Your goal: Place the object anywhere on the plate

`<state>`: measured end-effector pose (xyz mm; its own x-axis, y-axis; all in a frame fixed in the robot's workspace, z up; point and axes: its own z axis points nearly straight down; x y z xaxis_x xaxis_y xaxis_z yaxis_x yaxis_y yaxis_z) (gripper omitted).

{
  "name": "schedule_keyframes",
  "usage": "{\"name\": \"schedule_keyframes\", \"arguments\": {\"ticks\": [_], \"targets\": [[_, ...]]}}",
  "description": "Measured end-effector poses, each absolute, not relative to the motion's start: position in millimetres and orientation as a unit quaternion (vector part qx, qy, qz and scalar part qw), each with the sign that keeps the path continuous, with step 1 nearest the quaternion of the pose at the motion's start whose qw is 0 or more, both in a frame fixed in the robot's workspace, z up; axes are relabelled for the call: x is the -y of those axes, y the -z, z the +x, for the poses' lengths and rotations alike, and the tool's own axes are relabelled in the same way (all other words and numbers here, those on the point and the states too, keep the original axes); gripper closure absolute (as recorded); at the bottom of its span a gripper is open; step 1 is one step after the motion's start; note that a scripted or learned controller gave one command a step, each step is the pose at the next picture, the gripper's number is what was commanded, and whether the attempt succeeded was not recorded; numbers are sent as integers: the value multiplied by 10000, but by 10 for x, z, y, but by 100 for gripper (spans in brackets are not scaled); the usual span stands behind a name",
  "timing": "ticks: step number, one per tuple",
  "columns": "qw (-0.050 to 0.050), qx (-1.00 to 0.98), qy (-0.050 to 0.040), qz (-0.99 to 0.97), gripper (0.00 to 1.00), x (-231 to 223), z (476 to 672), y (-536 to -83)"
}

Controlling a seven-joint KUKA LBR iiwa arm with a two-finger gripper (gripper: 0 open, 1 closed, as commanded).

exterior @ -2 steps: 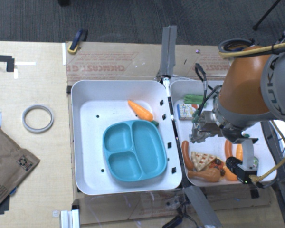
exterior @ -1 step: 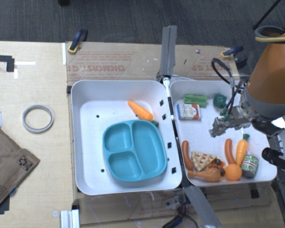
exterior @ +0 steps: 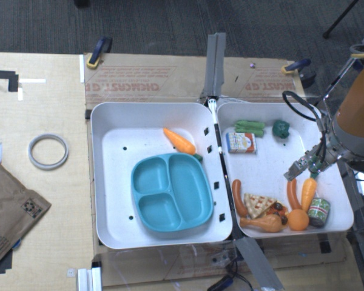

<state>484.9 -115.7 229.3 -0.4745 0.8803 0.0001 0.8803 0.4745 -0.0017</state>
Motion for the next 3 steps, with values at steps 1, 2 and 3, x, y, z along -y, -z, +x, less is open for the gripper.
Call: {"name": "schedule_keyframes", "arguments": {"ticks": [1,2,3], "targets": [[14,8430,-11,-5379,100,525,4911,-1939],[5,8756,-5,-4831,100,970,4780,-1985],[-26,8601,6,-5102,100,1160,4789,-2329]]}}
